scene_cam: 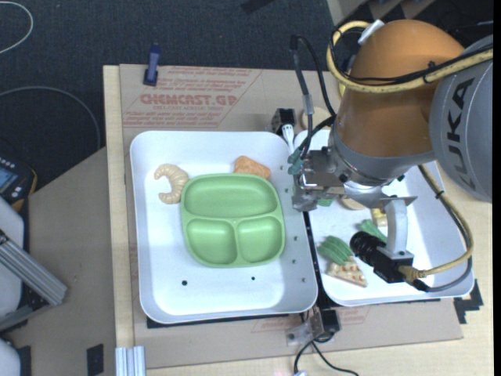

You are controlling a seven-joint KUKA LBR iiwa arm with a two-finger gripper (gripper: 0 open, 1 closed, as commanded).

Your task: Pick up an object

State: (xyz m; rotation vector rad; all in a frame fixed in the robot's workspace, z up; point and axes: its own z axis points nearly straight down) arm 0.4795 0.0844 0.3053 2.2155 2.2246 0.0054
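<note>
Gripper (311,188) hangs at the seam between the two bins, and I cannot tell whether it is spread or closed. Nearest me in the right bin (368,292), a pizza slice (347,272) and a green leafy piece (336,247) lie just in front of it. Farther off, the left bin (156,272) holds a green plate (233,218), a croissant (171,181) and an orange-brown piece (251,167).

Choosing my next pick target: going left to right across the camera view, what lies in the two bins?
croissant → green divided plate → pizza slice
</note>
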